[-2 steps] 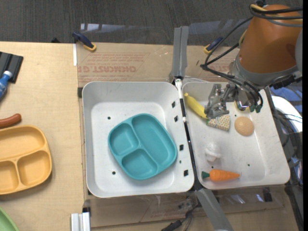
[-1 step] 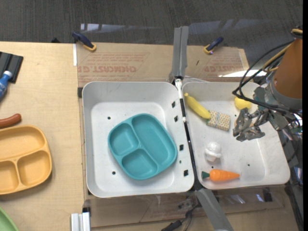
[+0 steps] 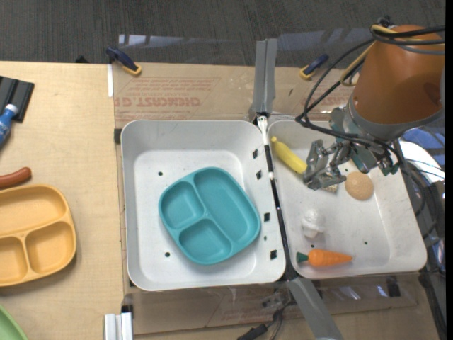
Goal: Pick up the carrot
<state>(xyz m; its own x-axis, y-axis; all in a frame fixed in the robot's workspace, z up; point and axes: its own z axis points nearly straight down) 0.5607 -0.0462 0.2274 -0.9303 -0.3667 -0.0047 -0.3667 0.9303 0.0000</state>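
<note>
Right bin (image 3: 396,250): shallow white plastic, rounded corners. Contents: carrot (image 3: 329,258), orange, tapered, green stub, lying flat near the front wall; yellow banana-like piece (image 3: 288,155) at the back left; tan egg-shaped item (image 3: 359,186); small whitish lump (image 3: 312,222), shape unclear. Gripper (image 3: 323,172): dark metal, hanging above the bin floor well behind the carrot, nothing between its fingers; their spread cannot be judged. Left bin (image 3: 138,211): teal three-compartment plate (image 3: 208,214).
</note>
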